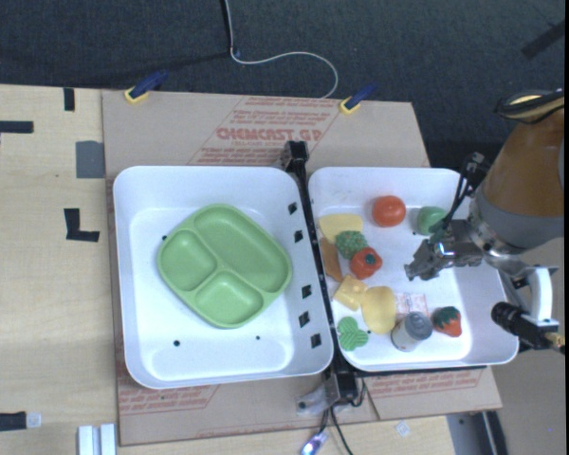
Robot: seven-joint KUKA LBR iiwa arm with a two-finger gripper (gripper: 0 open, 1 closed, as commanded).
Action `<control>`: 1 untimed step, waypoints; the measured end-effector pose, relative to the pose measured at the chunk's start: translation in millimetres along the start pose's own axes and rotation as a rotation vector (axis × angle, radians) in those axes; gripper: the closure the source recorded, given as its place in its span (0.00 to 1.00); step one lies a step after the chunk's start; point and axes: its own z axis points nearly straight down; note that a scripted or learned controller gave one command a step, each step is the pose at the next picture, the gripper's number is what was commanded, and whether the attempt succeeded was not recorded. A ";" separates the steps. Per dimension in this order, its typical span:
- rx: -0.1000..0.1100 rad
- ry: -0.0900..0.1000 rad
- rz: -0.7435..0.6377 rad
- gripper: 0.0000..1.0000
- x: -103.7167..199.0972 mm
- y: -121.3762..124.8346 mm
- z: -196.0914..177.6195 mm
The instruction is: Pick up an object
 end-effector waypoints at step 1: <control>0.005 0.002 0.001 1.00 0.7 0.2 -5.1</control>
